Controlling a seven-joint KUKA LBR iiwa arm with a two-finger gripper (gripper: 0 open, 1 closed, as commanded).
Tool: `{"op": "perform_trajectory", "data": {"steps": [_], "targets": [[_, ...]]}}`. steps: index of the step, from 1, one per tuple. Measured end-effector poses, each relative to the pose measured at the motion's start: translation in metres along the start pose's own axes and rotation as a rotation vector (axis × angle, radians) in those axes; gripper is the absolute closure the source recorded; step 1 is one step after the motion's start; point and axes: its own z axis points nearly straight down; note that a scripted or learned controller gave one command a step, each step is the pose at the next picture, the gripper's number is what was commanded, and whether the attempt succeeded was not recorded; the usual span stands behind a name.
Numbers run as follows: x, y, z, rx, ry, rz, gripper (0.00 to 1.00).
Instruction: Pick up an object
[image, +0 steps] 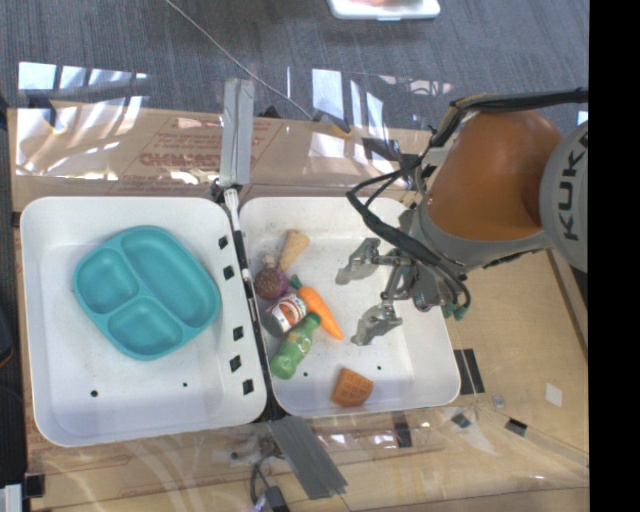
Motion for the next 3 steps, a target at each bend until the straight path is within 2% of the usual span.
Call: {"op": "perform_trajectory", "data": {"steps": [1,2,3], "targets": [[-0.025,-0.009,0.106,-0.002,0.006,0.317,0.00],[-0.026,0.014,0.147,-0.012,-0.023,0.654,0.00],[0.028,-0.034,0.162,0.000,-0.006,0.557,0.00]]}}
